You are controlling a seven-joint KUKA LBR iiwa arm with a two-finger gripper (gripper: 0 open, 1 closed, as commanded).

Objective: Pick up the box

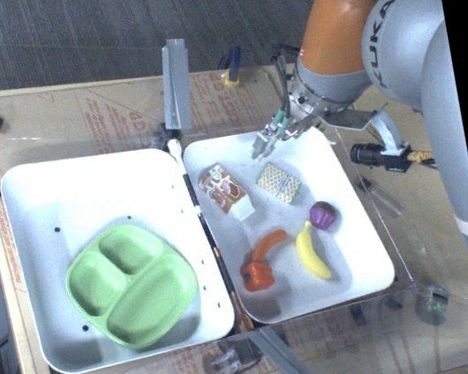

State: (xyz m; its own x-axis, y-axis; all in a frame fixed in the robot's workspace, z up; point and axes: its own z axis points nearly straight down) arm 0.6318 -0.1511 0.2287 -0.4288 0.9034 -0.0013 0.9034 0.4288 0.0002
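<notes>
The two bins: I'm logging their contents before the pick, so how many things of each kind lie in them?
Trays: 1, green tray, left bin
Boxes: 2, brown box, patterned box, right bin
Fruit and vegetables: 4, banana, plum, carrot, pepper
Total: 7

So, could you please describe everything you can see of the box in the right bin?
The box is small and flat, apparently cardboard, printed with a fine multicoloured speckled pattern on a pale ground. It lies flat on the floor of the right bin, in its upper middle part, turned at an angle to the bin walls. Nothing touches it: the snack packet lies apart to its left, the purple fruit below right. The claw hangs just above it, not holding it.
</notes>
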